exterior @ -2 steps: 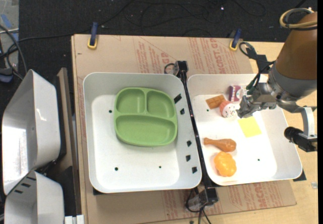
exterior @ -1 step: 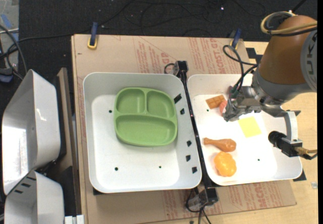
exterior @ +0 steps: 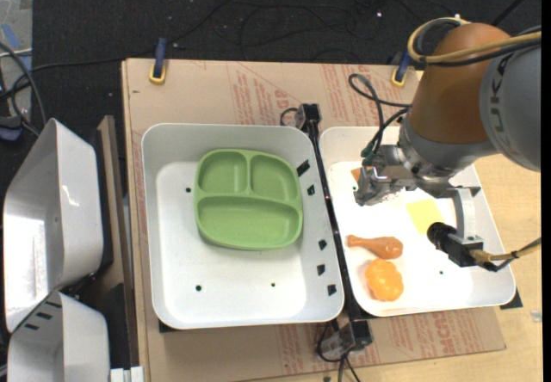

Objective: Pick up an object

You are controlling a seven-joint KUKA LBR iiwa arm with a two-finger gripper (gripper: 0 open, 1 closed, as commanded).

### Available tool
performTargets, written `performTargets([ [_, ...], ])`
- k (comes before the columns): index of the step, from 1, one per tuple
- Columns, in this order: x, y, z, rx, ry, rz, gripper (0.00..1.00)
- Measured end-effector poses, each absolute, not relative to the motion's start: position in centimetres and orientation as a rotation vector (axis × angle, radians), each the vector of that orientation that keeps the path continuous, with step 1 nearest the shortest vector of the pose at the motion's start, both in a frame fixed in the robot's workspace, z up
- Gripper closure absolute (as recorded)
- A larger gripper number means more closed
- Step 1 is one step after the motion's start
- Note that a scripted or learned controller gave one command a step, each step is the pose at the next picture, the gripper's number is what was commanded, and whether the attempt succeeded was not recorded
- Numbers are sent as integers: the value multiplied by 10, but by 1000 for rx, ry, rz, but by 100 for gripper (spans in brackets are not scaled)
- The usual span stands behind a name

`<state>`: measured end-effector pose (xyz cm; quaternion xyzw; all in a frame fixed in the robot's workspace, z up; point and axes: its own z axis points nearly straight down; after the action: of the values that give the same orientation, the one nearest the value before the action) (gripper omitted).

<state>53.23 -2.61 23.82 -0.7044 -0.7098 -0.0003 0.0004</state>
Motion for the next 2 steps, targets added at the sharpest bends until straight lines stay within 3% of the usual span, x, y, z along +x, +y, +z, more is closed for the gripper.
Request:
performTargets([
  [2, 525, 79, 232, -2211, -2228, 3, 100],
])
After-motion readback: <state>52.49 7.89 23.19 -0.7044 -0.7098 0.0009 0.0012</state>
